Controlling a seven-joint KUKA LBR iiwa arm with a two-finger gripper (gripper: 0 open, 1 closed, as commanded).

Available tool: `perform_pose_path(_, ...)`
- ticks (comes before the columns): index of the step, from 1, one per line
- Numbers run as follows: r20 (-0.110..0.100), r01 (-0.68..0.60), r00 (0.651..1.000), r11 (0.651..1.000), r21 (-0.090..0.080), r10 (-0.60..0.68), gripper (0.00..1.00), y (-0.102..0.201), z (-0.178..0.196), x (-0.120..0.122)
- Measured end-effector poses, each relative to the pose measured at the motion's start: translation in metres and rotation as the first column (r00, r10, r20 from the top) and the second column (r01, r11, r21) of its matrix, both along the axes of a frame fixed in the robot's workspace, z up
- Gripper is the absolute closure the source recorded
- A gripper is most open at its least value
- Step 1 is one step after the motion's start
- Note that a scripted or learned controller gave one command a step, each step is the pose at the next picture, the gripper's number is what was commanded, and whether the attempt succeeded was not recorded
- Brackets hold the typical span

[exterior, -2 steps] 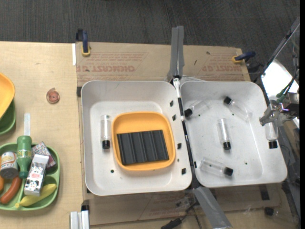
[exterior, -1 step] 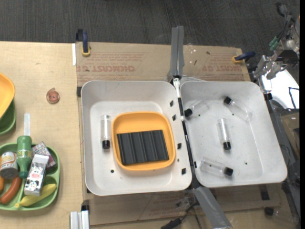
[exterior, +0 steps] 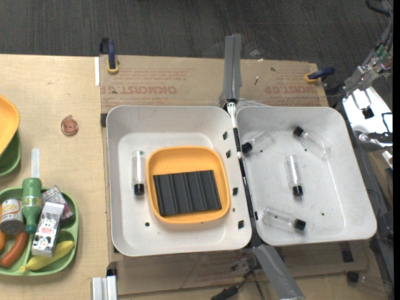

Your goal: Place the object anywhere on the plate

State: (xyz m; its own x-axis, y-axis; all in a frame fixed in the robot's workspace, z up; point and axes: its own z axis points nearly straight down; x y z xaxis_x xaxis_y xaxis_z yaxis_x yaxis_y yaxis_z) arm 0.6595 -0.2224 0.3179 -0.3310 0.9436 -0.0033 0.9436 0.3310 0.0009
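Two bins [exterior: 119,167] of smooth, faintly glossy white plastic; orange plate [exterior: 187,158] of matt plastic bearing a ribbed black insert [exterior: 186,191]; clear, glassy vials [exterior: 292,175] with black caps; bench [exterior: 44,92] of pale wood; brown cardboard sheet [exterior: 162,83] along the bins' far edge.

One fixed camera, high above the surface [exterior: 56,80], looking down at a slant. Far enough to take in both bins: left bin [exterior: 122,230] mid-frame, right bin [exterior: 350,220] centre-right. Dark floor [exterior: 187,11] runs along the top of the frame.
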Motion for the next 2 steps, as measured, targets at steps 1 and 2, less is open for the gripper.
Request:
perform_pose_path(1, 0.000, -0.001, 1.000, 1.000, 0.000, 0.001, 0.00, 0.000, 0.000, 0.000)
perform_pose_path(2, -0.002, -0.067, 0.998, 0.998, 0.001, 0.067, 0.00, 0.000, 0.029, -0.072)
